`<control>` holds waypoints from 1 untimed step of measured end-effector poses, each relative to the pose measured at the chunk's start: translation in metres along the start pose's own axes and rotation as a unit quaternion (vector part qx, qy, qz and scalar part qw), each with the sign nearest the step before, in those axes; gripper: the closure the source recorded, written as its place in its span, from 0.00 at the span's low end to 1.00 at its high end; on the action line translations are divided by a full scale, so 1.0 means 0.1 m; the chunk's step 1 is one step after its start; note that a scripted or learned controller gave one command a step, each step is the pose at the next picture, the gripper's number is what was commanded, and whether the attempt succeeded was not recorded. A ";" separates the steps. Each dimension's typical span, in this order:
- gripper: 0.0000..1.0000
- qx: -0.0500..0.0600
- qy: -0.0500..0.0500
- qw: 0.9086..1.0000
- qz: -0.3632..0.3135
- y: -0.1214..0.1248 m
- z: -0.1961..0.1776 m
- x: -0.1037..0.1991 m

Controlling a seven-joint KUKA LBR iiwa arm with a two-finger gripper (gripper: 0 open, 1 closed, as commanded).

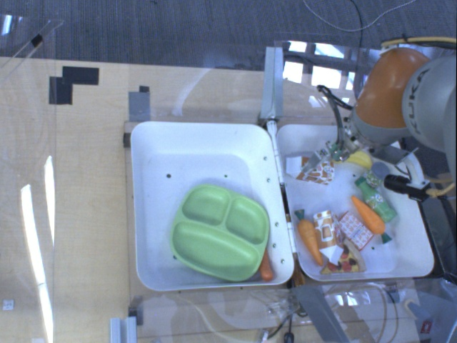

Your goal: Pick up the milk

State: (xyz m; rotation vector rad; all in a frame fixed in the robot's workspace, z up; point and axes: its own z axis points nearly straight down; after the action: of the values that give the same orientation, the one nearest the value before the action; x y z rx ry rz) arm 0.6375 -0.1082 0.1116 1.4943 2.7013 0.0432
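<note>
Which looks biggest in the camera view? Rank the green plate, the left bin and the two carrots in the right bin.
1. Left bin
2. Green plate
3. The two carrots, and: they look alike in size, so no ranking between them.

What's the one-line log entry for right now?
arm: over right bin | gripper: above a small carton at bin's rear-left | grasp: none seen | left bin: green divided plate

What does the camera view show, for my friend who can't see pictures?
A grey and orange robot arm reaches over the right white bin, which holds toy carrots and small food cartons. The left white bin holds a green divided plate.
</note>
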 end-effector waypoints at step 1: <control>0.00 0.001 0.000 1.000 -0.010 -0.23 -0.01 -0.11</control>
State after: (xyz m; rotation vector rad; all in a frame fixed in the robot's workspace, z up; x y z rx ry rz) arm 0.6243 -0.1298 0.1116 1.4681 2.7164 0.0411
